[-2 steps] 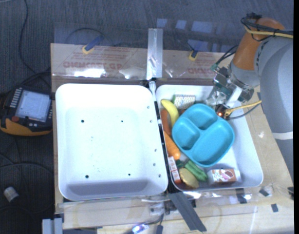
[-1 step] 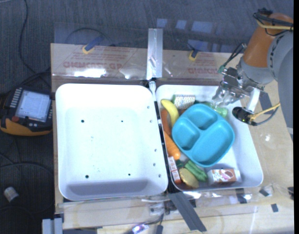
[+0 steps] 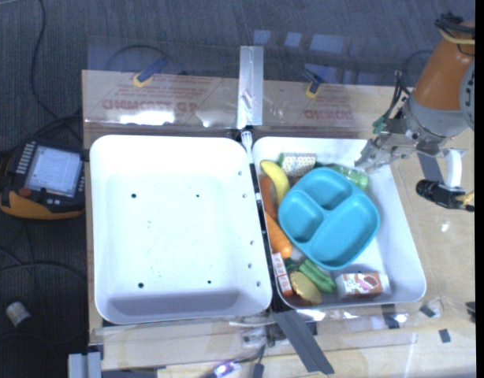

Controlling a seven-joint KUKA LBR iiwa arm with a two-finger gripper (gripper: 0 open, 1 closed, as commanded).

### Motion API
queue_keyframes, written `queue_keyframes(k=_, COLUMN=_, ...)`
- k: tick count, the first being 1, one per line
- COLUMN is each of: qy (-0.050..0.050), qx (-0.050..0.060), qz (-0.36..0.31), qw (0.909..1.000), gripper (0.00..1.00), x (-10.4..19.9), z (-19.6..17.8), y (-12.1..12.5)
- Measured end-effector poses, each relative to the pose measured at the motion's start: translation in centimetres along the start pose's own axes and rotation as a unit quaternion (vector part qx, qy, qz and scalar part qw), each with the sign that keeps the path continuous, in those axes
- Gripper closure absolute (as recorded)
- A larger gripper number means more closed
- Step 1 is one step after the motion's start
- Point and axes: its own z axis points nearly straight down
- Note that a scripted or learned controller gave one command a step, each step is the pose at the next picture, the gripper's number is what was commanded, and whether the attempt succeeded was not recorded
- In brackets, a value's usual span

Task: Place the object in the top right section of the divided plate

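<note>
Two-finger gripper (image 3: pixel 371 157) hovers by the right bin's far corner — can't tell its state. Blue plastic divided plate (image 3: pixel 330 216) sits tilted on toys — anything dropped might slide off.

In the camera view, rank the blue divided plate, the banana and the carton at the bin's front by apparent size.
1. blue divided plate, clearly largest.
2. banana.
3. carton. Its footprint looks close to the banana's, so the last two places are unsure.

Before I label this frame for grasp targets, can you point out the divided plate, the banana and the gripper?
divided plate (image 3: pixel 314 224): camera view, floor of its large lower-left section.
banana (image 3: pixel 277 179): camera view, middle of its yellow curve.
gripper (image 3: pixel 371 159): camera view, at the tips over the right bin's top edge.
</note>
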Motion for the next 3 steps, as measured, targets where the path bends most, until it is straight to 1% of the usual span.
queue_keyframes(k=1, qy=0.000, qx=0.000, qz=0.023, qw=0.9997, gripper=1.00, x=9.5, z=3.9, y=0.5)
queue_keyframes(k=2, qy=0.000, qx=0.001, qz=0.053, qw=0.9986, gripper=1.00, x=20.5, z=0.0, y=-1.2)
queue_keyframes(k=3, qy=-0.001, qx=0.000, qz=-0.031, qw=0.9995, gripper=1.00, x=22.4, z=0.0, y=0.7)
